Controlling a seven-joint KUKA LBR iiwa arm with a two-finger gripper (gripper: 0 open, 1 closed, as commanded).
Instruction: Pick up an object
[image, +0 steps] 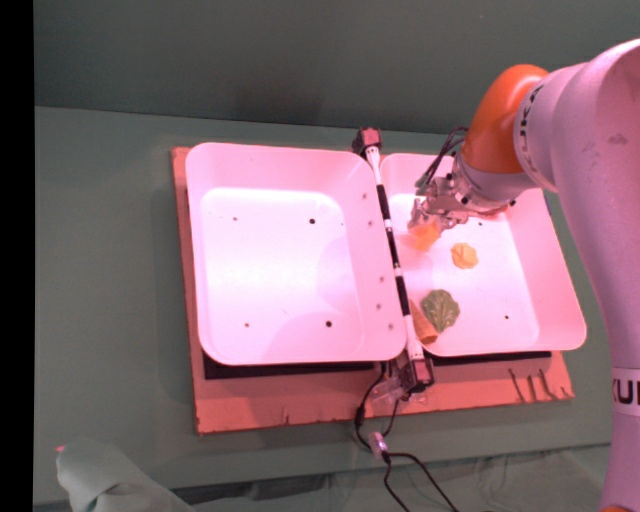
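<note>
1 cam, fixed above bench (120, 300) | looks down at slant from near side | mid range, both bins in frame: left bin (285, 160), right bin (540, 290) | arm (590, 130) enters from right

two bins (290, 170) side by side, three small objects (440, 308) in right bin, tool (432, 212) above them
</note>
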